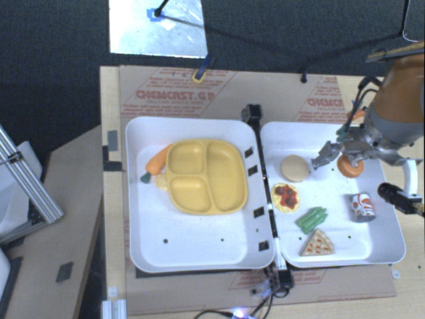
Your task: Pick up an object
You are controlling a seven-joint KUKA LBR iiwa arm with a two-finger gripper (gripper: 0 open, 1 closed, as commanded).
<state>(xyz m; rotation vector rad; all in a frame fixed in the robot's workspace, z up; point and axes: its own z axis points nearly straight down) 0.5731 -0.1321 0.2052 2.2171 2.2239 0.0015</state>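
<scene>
Gripper: hanging over the right bin, just right of the bun; finger state impossible to tell at this angle, nothing visibly between them.
Step in hand: likely closing in on a pick, bun looking like the nearest candidate, just a guess.
Task thing: bun sitting on the right bin's floor, upper left part, near the divider between the bins.
Doing it well: centring over the bun before dropping, straddling the round edge, not the flat top; descending straight down to avoid nudging it toward the divider; keeping clear of the pizza round just below the bun.
Bun look: pale tan, round, smooth, domed, probably hard plastic, so likely slippery under a pinch.
Other things relative to bun: orange disc to the right, partly under the wrist; pizza round below, yellow with red blobs; green pod further below, ridged, elongated; pizza slice lowest, triangular, flat; small can lower right, cylindrical, red and white, lying tilted.
Left of bun, across the divider: yellow tray, three compartments, glossy, sitting in the left bin; carrot touching the tray's left rim, orange, tapered.
Bins: white, shallow, smooth plastic.
</scene>
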